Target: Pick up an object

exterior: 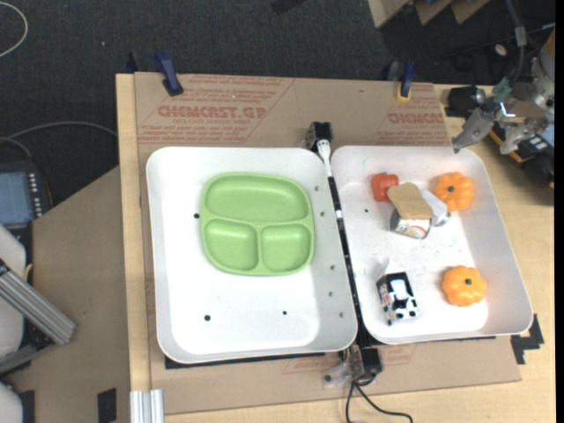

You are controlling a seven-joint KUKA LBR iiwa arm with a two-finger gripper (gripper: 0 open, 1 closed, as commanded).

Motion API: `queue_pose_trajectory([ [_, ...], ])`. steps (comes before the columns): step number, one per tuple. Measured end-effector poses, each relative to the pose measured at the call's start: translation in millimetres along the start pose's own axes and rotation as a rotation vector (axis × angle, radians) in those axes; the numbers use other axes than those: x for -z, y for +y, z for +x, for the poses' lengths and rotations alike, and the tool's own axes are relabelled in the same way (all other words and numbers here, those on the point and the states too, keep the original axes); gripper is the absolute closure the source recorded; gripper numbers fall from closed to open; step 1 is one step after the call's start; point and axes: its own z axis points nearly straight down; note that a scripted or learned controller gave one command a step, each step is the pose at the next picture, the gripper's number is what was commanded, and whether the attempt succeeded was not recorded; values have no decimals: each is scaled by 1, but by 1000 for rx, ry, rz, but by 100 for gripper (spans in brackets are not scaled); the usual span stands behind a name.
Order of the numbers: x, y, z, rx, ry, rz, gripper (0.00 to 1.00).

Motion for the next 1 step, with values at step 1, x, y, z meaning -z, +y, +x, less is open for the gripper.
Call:
queue_pose_trajectory([
  [1, -147, -59, 24, -3, 9, 6, 0],
])
